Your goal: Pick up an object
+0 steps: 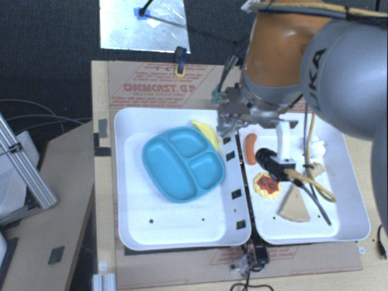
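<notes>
Single arm over two white bins, seen from above at a slant. The gripper hangs over the far end of the seam where the left bin and the right bin meet. The wrist body hides its tip, so it cannot be told whether it is open or closed, and nothing is visibly held.

Two candidate objects flank it. The yellow banana lies in the left bin, just left of the gripper, its long axis running from far-left to near-right, its near side tucked against the rim of the blue divided plate. The orange sausage lies in the right bin, just right of the gripper and slightly nearer the camera, its long axis running far to near, roughly parallel to the seam.

A red-and-yellow round piece and a tan wedge lie farther toward the near edge.

Judged from this pose, either flanking object needs only a short sideways shift. The sausage stands clear on all sides, whereas the plate crowds the banana.
</notes>
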Tool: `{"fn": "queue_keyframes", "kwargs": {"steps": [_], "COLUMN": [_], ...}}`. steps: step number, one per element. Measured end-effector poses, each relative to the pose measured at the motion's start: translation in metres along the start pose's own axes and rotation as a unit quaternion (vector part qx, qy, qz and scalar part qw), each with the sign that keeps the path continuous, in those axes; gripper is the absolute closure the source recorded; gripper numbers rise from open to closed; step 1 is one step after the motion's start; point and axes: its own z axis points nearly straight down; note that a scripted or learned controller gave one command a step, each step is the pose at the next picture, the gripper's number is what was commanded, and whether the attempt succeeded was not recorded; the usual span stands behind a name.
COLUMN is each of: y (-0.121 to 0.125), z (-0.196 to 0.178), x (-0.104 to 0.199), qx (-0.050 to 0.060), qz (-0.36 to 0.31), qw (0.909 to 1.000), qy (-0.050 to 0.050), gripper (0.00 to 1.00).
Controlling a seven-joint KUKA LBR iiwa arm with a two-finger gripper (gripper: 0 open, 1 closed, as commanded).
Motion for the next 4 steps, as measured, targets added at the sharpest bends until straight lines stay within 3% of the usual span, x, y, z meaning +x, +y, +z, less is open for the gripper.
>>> {"fn": "queue_keyframes", "kwargs": {"steps": [1,2,3,4], "y": [0.000,0.043,0.043,-0.033], "z": [0.006,0.068,0.053,0.134], "x": [0.001,-0.048,-0.045,-0.057], "qx": [0.004,0.006,0.004,0.011], "qz": [-0.001,0.003,-0.002,0.001], "qw": [1.0000,1.0000,1.0000,0.9999], "qy": [-0.001,-0.003,-0.001,-0.001], "gripper": [0.00,0.00,1.00,1.00]}}
